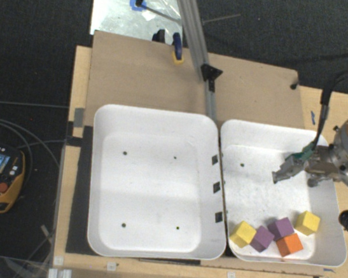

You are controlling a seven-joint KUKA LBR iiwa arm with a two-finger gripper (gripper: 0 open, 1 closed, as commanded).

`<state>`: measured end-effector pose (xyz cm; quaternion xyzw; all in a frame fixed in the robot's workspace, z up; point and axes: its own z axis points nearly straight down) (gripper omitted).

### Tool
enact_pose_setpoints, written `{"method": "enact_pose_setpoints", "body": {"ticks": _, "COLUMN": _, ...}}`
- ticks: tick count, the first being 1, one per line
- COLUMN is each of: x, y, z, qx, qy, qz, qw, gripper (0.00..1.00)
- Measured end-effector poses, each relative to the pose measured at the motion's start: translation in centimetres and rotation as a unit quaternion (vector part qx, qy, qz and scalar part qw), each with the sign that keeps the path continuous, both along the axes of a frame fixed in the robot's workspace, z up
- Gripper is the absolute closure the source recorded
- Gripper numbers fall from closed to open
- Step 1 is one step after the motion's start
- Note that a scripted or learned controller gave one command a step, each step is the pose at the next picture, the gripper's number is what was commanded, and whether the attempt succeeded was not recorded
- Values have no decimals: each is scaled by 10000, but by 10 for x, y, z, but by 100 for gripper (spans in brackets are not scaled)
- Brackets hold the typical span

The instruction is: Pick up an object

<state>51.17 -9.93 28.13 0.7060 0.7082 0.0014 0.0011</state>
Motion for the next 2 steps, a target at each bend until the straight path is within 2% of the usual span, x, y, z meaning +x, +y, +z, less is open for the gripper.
{"method": "enact_pose_setpoints", "body": {"ticks": 1, "x": 4, "y": -43, "z": -28, "qx": -12, "qy": 22, "qz": -27, "qw": 10000, "gripper": 0}}
{"method": "enact_pose_setpoints", "body": {"ticks": 2, "x": 45, "y": -95, "z": -42, "qx": -22, "qy": -3, "qz": -23, "qw": 10000, "gripper": 0}}
